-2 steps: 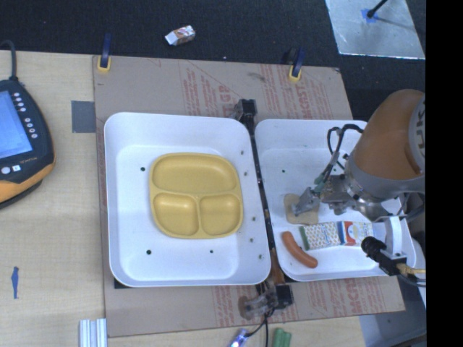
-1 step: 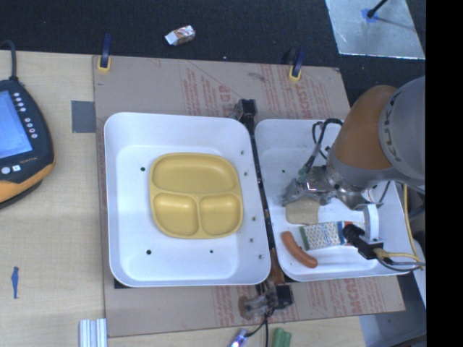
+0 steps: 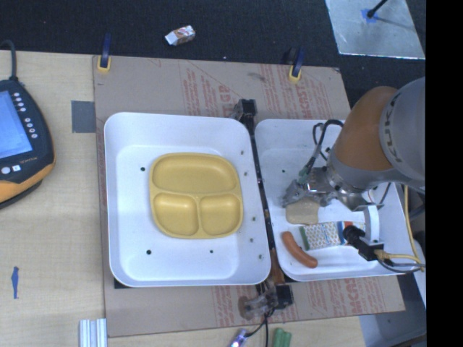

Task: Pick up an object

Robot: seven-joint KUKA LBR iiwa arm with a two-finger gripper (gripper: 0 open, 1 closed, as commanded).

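Where the arm reaches in: it comes from the right over the right bin (image 3: 289,139), its grey body and orange band covering that bin's upper right part.
Tool (image 3: 304,188): low inside the right bin, just above the tan block (image 3: 302,212); whether it is spread or closed, I cannot tell, since the metal parts blur together.
Tan block: lies in the right bin, directly below the tool; contact between them is not clear.
Sausage (image 3: 299,249): reddish, slanted, near the right bin's lower left corner.
Patterned packet (image 3: 320,235): just right of the sausage, below the tan block; its print is too small to read.
Left bin (image 3: 123,194): holds a yellow divided tray (image 3: 195,194), three compartments.
Tabletop (image 3: 51,266): a handheld controller (image 3: 18,147) is cut off at the left edge.
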